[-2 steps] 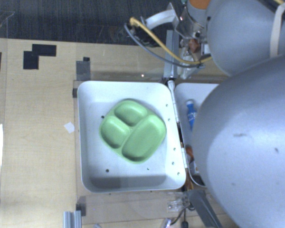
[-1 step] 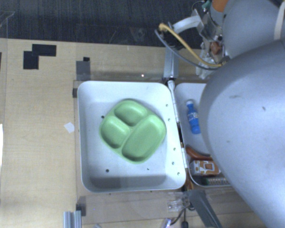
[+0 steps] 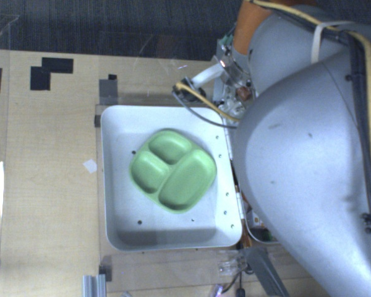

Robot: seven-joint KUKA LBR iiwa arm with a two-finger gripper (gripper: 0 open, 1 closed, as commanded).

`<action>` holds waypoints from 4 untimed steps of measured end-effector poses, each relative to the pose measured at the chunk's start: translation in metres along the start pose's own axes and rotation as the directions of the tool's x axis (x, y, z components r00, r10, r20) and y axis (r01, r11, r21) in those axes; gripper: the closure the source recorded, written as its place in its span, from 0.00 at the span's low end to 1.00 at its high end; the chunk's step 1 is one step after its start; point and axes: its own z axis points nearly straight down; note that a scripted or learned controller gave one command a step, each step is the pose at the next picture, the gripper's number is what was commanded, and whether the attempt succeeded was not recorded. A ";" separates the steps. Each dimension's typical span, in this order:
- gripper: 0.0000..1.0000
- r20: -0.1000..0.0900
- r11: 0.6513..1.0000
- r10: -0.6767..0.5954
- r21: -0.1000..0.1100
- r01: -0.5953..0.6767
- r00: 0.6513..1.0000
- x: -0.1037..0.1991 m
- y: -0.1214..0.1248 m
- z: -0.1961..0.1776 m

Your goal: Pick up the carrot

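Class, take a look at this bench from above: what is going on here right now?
A big grey robot arm reaches in from the right and covers most of that side of the bench. Its wrist end, with cables, sits near the top edge of the shallow white bin. In that bin lies a pale green plastic plate with three compartments. The task is to pick up a carrot, but nothing can be seen held at this moment.
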 end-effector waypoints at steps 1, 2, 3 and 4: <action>1.00 0.000 1.000 -0.010 -0.001 0.010 1.000 0.001 -0.002 -0.011; 1.00 0.000 0.999 -0.037 0.000 0.037 0.999 -0.026 0.056 0.022; 1.00 -0.002 0.990 0.141 0.001 -0.141 0.990 -0.050 0.048 0.018; 1.00 -0.002 0.978 0.207 0.001 -0.207 0.978 -0.084 0.073 0.008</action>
